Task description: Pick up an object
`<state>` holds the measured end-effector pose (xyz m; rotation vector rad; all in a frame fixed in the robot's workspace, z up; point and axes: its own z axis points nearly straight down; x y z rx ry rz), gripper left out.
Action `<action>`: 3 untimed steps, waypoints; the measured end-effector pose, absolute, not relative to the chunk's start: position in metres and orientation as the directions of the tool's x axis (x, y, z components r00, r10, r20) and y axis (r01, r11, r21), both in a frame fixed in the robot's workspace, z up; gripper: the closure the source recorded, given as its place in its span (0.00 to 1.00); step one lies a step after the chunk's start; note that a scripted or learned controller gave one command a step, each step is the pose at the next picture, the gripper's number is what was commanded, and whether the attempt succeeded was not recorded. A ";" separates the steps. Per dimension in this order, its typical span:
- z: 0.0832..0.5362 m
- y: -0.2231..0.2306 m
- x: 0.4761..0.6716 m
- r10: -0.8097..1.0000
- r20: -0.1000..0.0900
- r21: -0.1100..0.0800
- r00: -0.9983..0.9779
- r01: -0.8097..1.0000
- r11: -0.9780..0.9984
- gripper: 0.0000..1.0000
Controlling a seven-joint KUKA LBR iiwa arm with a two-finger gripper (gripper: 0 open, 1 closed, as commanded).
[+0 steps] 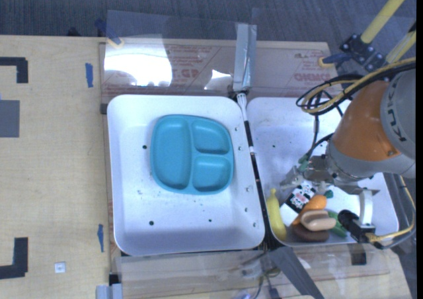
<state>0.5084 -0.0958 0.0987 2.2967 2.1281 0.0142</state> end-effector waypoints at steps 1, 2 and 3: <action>0.090 -0.151 0.484 0.998 -0.001 0.012 -0.071 0.997 0.071 0.00; 0.101 -0.151 0.487 0.998 -0.004 0.024 -0.069 0.997 0.069 1.00; 0.089 -0.098 0.485 0.988 0.001 0.016 0.153 0.988 -0.153 1.00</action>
